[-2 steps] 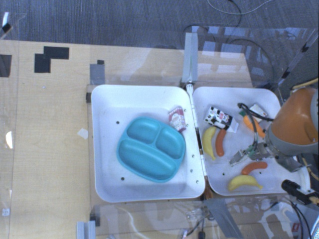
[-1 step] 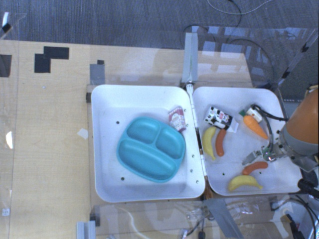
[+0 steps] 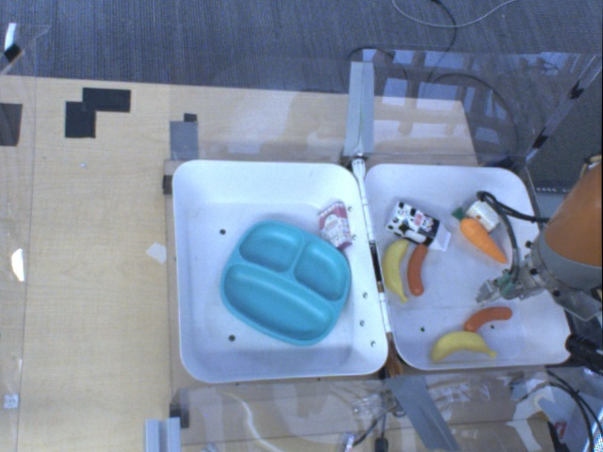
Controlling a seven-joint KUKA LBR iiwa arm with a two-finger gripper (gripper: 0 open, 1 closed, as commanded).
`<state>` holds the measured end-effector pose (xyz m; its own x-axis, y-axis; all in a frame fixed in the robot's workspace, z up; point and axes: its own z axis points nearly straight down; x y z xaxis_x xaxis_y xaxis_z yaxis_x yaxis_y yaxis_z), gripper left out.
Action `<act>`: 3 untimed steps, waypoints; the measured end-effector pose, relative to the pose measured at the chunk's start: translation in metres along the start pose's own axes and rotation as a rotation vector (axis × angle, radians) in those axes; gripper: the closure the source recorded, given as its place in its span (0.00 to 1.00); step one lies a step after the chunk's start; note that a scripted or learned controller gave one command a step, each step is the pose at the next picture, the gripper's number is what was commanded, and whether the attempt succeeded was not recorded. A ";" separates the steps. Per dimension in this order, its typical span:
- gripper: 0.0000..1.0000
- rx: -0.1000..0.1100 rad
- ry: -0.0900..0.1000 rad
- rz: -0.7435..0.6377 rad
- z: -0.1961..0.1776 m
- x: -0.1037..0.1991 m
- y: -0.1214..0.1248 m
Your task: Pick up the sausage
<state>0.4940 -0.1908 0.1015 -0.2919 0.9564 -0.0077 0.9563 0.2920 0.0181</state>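
Gripper (image 3: 497, 288) hovers just above a sausage (image 3: 487, 318) in the right bin (image 3: 443, 351).

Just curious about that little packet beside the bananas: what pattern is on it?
The small packet is white with black blotches, like cowhide, seen in the camera view.

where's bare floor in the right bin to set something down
Bare floor lies in the right bin centre, between the sausage, carrot and lower banana. The left wall is crowded: box, banana, sausage.

Two sausages (image 3: 415, 270) (image 3: 487, 317); two bananas (image 3: 397, 269) (image 3: 461, 347); one carrot (image 3: 484, 237); one blue tray (image 3: 285, 281); two white bins (image 3: 198, 281) (image 3: 537, 342); one black-and-white packet (image 3: 413, 222).
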 end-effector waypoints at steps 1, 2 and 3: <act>0.00 0.000 0.000 0.000 0.000 0.000 0.000; 0.00 0.005 -0.003 -0.022 0.012 0.017 0.002; 1.00 -0.001 -0.001 -0.024 0.000 0.018 0.006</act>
<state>0.4941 -0.1718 0.1013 -0.3143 0.9493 -0.0096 0.9491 0.3145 0.0184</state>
